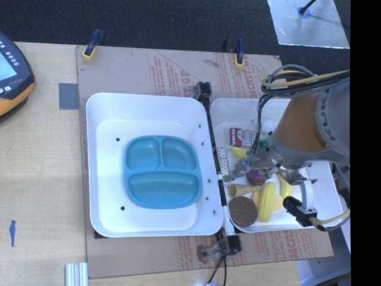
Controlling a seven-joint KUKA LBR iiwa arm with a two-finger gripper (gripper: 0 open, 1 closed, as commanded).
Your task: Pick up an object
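The right bin point(238, 108) holds a heap of small toys: a red-and-white carton point(240, 137), a brown round cookie point(242, 210), a yellow banana-like piece point(267, 201), a cone-shaped piece point(239, 189) and a purple item point(258, 176). My gripper point(257, 162) is down in this bin, right over the purple item and a yellow piece point(239, 152). The grey wrist and orange band point(297, 127) cover the bin's right half. Nothing shows clearly between the fingers.
The left bin point(101, 159) holds a blue divided plate point(162, 171). A black divider clamp point(203, 90) sits between the bins. A yellow-and-black pendant point(12, 70) lies at the far left of the bench. Cables point(292, 76) loop above the arm.
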